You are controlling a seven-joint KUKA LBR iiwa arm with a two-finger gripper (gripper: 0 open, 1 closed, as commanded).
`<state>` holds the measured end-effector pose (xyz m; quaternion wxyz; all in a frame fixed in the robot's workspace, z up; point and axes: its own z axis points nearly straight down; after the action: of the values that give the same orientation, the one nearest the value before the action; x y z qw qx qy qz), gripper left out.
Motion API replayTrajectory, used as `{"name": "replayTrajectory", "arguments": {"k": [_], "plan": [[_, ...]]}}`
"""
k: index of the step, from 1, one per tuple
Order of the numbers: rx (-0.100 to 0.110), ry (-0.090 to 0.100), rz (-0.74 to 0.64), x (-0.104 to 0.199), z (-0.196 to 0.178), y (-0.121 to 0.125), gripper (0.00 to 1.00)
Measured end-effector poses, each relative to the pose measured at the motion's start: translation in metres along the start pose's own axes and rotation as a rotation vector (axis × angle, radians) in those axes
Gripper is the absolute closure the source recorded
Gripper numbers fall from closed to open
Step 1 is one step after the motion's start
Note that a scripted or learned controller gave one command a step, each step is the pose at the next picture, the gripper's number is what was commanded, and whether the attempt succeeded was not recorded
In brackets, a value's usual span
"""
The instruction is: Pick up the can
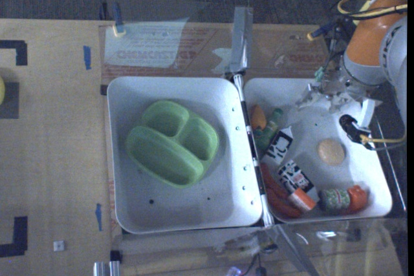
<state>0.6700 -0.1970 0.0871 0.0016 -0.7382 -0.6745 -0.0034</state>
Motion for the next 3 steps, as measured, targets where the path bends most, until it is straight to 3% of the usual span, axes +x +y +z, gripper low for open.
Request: {"name": "replayTrajectory", "arguments": {"k": [2, 3], "plan": [[0.003, 0.006, 0.01, -0.0033, -0.0006, 0.0015, 0.0], [0.0, 0.01, 0.077, -0.0041, -0.001, 0.0028, 0.0]]}}
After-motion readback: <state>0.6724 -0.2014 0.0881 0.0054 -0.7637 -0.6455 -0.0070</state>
